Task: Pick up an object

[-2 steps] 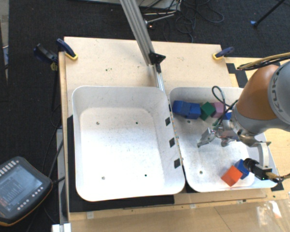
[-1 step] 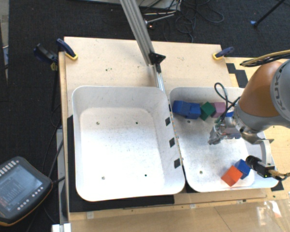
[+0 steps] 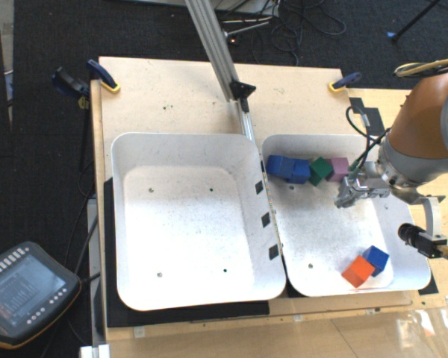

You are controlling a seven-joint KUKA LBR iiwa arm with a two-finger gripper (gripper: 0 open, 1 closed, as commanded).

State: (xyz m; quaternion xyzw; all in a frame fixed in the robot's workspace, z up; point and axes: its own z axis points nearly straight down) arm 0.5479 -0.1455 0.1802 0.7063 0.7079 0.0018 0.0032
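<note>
We see the gripper [image 3: 346,198] low in the right bin [image 3: 321,274], just right of the pink block [image 3: 339,166], its grip state unclear.

I counted two white bins [image 3: 187,218] on the bench. In the bin right of the metal pole [image 3: 213,39] I saw five blocks: two blue blocks [image 3: 287,168], one green block [image 3: 321,169], one pink block [image 3: 339,167] and one orange block [image 3: 357,272]. I counted two yellow-tipped clamps [image 3: 103,74], one either side of that pole.
</note>
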